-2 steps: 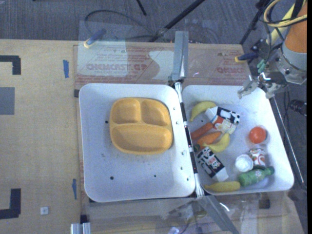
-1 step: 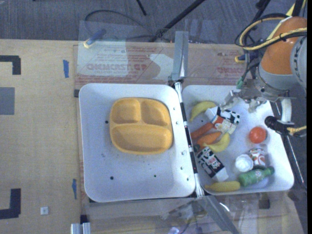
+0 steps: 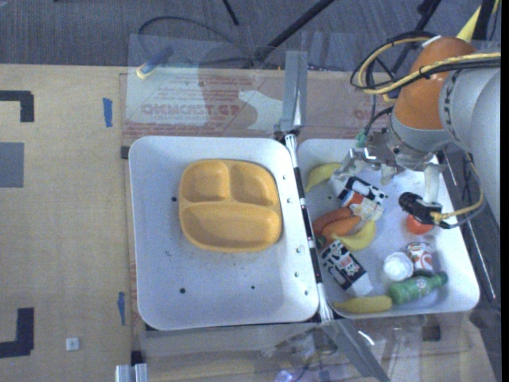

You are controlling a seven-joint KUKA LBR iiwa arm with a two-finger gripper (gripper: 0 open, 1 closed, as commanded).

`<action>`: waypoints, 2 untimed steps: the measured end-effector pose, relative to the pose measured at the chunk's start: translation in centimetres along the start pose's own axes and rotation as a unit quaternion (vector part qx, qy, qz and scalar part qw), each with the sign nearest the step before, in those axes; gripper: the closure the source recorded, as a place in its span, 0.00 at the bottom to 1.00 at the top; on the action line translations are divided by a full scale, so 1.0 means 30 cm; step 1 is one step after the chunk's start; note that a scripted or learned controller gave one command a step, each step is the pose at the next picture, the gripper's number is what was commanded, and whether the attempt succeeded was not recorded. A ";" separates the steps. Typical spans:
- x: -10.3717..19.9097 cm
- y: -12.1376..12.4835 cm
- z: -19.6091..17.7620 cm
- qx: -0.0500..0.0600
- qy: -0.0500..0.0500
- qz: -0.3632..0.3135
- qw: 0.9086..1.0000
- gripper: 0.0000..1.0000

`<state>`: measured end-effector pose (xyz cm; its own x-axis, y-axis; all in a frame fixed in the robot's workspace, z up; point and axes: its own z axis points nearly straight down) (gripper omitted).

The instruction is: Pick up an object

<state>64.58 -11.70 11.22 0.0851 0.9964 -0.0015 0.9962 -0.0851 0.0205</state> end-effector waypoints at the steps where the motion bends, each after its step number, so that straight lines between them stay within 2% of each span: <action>1: 0.000 -0.051 0.013 -0.015 0.000 -0.046 0.999 0.00; 2: 0.004 -0.040 -0.036 -0.020 0.000 -0.047 0.999 1.00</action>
